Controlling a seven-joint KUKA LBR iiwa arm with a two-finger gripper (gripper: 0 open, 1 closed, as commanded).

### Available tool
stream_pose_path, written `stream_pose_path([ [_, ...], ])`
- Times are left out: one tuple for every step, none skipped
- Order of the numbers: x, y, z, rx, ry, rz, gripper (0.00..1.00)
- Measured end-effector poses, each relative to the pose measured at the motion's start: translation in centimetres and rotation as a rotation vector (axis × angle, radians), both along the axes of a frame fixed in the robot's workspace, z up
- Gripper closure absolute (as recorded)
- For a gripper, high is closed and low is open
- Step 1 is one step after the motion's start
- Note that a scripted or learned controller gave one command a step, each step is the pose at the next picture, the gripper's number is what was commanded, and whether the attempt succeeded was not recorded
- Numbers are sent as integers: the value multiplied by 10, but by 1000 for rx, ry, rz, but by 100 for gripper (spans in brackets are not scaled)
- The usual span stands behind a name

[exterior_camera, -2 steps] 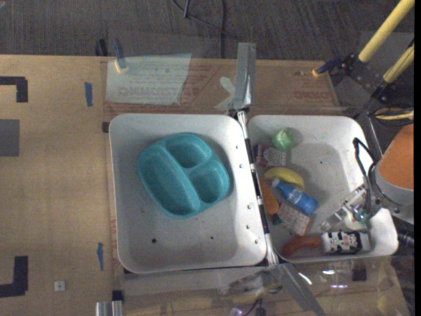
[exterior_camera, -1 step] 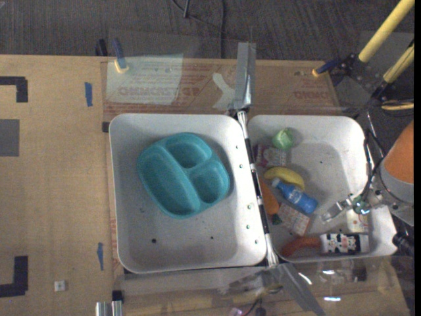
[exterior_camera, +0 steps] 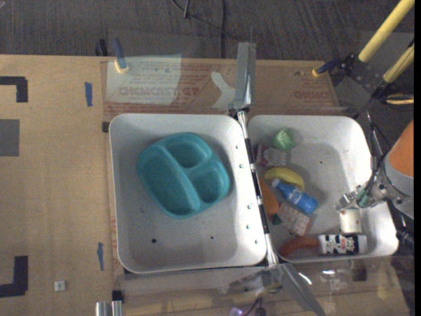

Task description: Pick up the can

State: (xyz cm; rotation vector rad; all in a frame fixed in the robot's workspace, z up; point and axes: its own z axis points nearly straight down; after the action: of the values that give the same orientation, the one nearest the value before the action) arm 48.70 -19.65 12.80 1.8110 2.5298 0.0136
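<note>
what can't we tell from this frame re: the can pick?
- Tool: small and blurred against the right bin; open or shut unclear.
- Can: lies at the bin's front wall; label too small to read.
- White cup: just under the tool; contact can't be judged.
- Arm: cut off by the right edge.
- Orange item: its end is hidden by the can.

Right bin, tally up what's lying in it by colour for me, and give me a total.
Green: 1, small cup
Yellow: 1, banana
Blue: 1, bottle
Orange: 2, carrot, curved piece
Black and white: 1, can
Patterned packets: 2
Total: 8
</note>
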Motion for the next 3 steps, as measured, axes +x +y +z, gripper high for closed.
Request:
stream_pose_path([
  [41, 64, 141, 13, 27, -196, 100],
  [41, 65, 141, 12, 27, -195, 0],
  [65, 48, 136, 15, 24, -403, 0],
])
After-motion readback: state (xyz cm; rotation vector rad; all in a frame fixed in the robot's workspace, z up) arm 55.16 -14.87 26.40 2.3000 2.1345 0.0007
